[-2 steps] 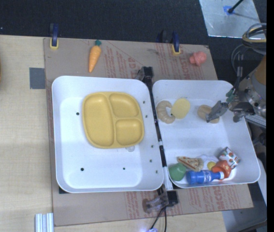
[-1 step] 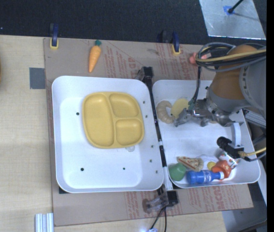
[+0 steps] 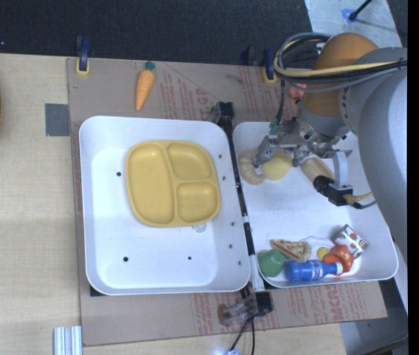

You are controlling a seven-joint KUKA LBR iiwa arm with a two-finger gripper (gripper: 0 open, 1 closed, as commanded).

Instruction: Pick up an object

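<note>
Yellow ball [image 3: 276, 169] sits beneath the hand [image 3: 272, 154]; its grip state is unclear.

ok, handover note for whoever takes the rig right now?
Claw: low in the right bin, top-left corner, at a pale yellow round toy beside a beige one; grip state unclear.
Other items: pile at the bin's bottom edge, including a blue bottle and a green piece.
Left bin holds a yellow divided plate; a toy carrot lies outside.
Done: approach. Left: confirmed grasp and lift.
</note>
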